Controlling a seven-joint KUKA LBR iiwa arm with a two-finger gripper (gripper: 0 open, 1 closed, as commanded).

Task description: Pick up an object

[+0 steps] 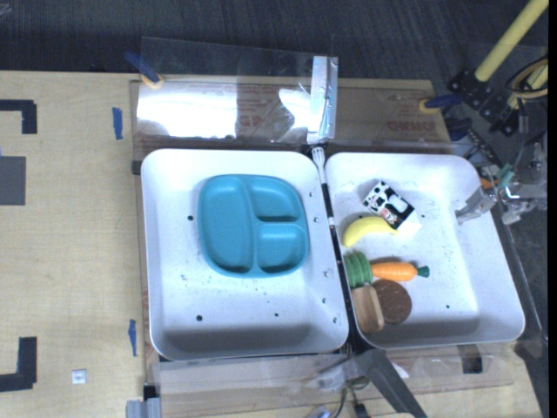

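Nearby, banana (pixel 366 230) between carrot (pixel 392 271) and perhaps a cow-patterned toy (pixel 387 205).

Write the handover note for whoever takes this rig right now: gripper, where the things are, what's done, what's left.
Gripper: at the right bin's right rim, holding nothing visible; finger state unclear.
Right bin: black-and-white toy at the top, banana below it, carrot under that, with a green piece at its left. Brown disc and wooden block sit nearest the front.
Left bin: blue divided plate.
Done: nothing picked yet.
Left: grasp one object and lift it.
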